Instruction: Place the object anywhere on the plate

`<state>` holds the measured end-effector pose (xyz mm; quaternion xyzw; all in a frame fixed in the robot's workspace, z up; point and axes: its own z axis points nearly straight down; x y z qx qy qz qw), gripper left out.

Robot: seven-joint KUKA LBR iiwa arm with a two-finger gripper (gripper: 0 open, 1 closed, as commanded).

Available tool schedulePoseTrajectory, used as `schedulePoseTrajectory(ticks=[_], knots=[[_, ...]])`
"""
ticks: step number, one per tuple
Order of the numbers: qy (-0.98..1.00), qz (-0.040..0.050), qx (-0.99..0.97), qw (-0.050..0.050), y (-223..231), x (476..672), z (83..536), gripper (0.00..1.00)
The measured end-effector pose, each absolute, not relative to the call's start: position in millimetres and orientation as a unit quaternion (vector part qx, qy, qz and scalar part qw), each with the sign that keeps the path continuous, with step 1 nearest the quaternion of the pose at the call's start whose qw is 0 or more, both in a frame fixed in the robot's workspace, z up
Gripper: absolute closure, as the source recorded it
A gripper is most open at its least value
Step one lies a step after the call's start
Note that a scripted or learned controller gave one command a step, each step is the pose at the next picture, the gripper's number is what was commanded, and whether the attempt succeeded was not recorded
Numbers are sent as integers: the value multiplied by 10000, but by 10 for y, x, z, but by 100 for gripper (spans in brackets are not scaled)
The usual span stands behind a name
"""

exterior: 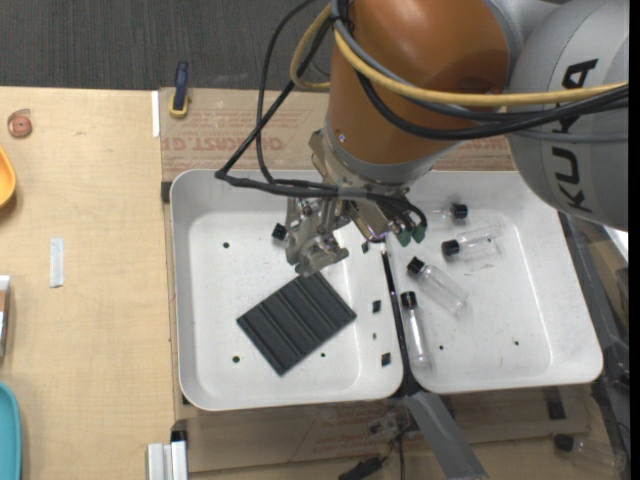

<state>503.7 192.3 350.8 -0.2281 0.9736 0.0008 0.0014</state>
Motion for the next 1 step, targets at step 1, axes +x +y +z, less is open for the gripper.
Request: schedulePoseTrajectory(ticks=[1], knots=[[9533, 6, -3022, 21, 1714, 5271, 3785, 100]])
